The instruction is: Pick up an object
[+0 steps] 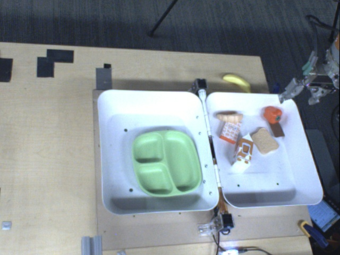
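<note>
End effector (291, 91) above far right corner of right white shallow bin (305, 187), opening not readable, nothing seen held | nearest: round red-orange toy (272, 113) in bin, just below | step: approach | next: descend, centre over toy.

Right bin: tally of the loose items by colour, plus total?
Items in the right bin:
Red/orange: 3, namely the red item, the orange packet, the orange-and-white carton
Tan: 2, namely the bread slice, the tan piece
Brown: 1, the brown block
Total: 6
</note>
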